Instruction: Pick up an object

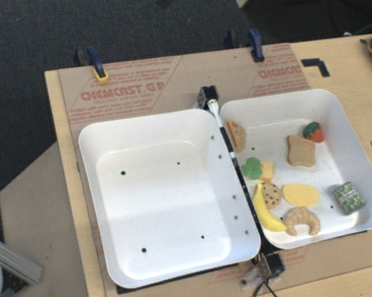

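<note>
White plastic right bin (349, 128) — toy foods such as the yellow banana (268, 214) lie ungrasped. Nothing has been lifted yet; the tool's state cannot be told.

The right bin (349, 127) holds all items: the bread slice (301, 152) lies behind the croissant (302, 220), the banana (268, 214) lies beside the cookie (271, 195), and the small box (348, 197) lies at right.
</note>
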You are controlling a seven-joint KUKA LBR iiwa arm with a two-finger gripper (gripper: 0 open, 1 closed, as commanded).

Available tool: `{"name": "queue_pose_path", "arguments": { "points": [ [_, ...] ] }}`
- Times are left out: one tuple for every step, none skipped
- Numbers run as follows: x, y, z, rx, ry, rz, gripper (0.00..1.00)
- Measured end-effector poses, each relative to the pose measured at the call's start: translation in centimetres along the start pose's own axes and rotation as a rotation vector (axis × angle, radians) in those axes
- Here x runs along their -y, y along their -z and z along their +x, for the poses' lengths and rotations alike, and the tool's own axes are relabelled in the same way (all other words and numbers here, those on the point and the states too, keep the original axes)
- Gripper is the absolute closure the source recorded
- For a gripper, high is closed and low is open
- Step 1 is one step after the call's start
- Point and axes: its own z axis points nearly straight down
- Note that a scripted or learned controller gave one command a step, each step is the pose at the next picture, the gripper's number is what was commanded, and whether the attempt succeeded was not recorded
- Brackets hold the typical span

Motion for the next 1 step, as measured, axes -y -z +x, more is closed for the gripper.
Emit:
{"name": "queue_pose_path", "arguments": {
  "points": [
    [-0.55,-0.55,-0.24,0.001,0.001,0.000,1.00]
  ]
}}
